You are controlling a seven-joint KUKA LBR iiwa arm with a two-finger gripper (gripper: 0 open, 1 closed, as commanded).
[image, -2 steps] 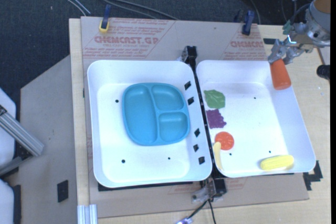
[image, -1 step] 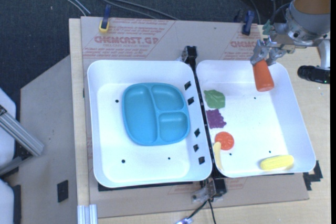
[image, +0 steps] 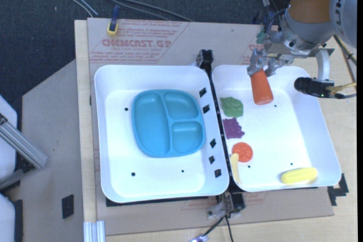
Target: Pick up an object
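My gripper (image: 261,69) hangs over the back of the right bin (image: 306,122), shut on the top end of an orange carrot-shaped piece (image: 262,89). The piece points down and slightly forward from the fingers. Whether its lower end touches the bin floor I cannot tell. To the left of it in the same bin lie a green leafy piece (image: 231,106), a purple piece (image: 233,128) and a red-orange round piece (image: 242,152).
A yellow banana-like piece (image: 299,175) lies at the right bin's front right. A pale yellow strip (image: 234,168) lies by the front left wall. The left bin (image: 113,167) holds a blue divided plate (image: 168,122). A black divider with clips (image: 209,116) runs between the bins.
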